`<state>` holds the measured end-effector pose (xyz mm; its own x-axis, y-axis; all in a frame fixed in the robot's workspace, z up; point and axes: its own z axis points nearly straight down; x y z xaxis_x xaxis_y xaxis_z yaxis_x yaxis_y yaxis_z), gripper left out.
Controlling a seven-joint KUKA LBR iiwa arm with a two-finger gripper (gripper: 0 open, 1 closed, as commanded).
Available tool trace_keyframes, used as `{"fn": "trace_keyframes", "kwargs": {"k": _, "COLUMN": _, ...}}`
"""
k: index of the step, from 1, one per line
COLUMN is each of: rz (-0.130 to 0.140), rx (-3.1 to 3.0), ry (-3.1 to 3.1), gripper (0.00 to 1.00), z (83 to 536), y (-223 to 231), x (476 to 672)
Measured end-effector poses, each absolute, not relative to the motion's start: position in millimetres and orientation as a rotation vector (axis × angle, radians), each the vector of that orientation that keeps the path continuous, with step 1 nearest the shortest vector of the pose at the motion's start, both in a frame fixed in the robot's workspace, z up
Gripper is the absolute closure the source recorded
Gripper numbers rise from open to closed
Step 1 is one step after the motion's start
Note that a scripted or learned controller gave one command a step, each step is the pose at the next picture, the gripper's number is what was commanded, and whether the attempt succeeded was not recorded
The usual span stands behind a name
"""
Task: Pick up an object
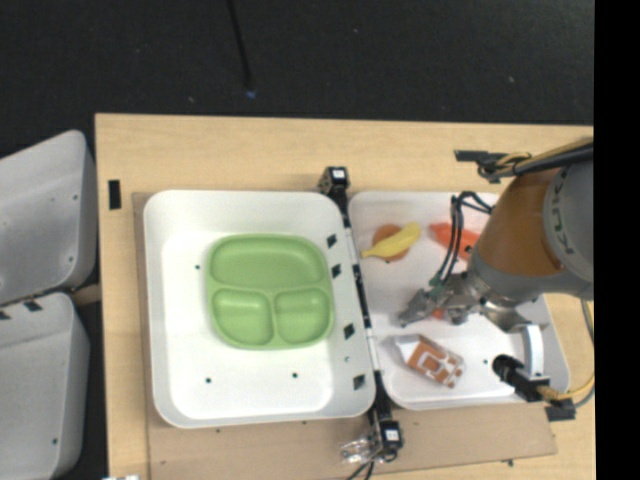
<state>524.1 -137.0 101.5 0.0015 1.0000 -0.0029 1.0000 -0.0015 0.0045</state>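
Below, wooden bench (120, 268) (dark floor (300, 38)), white bins (180, 368)

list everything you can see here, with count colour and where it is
shallow white plastic bins: 2, white, side by side on the bench
green divided plastic plate: 1, green, in the left bin
yellow banana-shaped toy: 1, yellow, right bin, far end
orange-red object: 1, orange-red, right bin, beside the banana, partly hidden by the arm
clear packet with orange pattern: 1, right bin, near end
gripper: 1, grey, low over the right bin's middle
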Motion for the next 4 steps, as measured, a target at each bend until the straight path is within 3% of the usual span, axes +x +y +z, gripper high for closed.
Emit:
{"fn": "trace_keyframes", "kwargs": {"k": 1, "rz": 0.002, "rx": 2.229, "ry": 2.211, "gripper": 1.00, "z": 111.2, "y": -136.8, "x": 522.9}}
{"fn": "trace_keyframes", "kwargs": {"k": 4, "rz": 0.005, "rx": 2.213, "ry": 2.222, "gripper": 1.00, "z": 278.5, "y": -127.1, "x": 520.8}}
